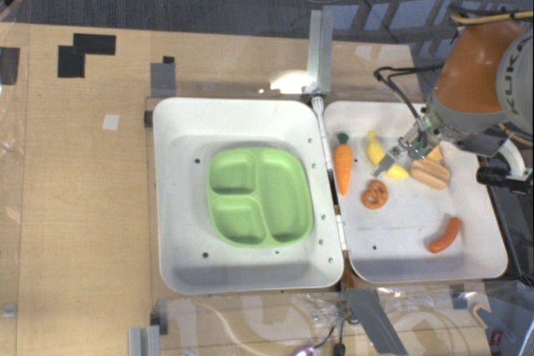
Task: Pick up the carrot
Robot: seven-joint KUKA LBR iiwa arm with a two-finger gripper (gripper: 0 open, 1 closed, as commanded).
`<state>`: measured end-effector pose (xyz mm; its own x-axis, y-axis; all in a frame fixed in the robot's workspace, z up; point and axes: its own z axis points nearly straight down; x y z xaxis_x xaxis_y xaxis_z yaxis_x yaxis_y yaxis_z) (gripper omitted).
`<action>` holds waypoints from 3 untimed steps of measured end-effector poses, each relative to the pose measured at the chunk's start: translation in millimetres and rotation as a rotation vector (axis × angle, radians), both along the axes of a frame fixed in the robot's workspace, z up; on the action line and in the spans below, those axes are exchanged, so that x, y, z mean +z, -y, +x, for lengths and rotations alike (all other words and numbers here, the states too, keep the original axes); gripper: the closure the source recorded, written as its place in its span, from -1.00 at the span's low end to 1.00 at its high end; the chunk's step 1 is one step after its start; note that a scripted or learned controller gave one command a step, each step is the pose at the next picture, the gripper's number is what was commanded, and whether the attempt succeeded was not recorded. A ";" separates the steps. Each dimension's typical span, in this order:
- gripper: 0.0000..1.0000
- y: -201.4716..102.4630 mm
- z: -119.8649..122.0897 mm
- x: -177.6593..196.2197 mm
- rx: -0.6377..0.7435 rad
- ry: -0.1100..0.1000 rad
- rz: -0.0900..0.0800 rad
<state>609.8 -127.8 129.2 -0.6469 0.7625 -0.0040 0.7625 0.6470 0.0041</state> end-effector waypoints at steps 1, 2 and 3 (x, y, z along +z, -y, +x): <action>-1.00 30.3 -42.6 30.8 -0.112 0.002 0.000; -1.00 78.3 -63.7 66.2 -0.055 0.003 -0.002; 1.00 77.6 -61.0 78.8 -0.055 0.012 -0.003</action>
<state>548.8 -205.5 207.9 -0.6043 0.7966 -0.0140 0.7966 0.6044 0.0112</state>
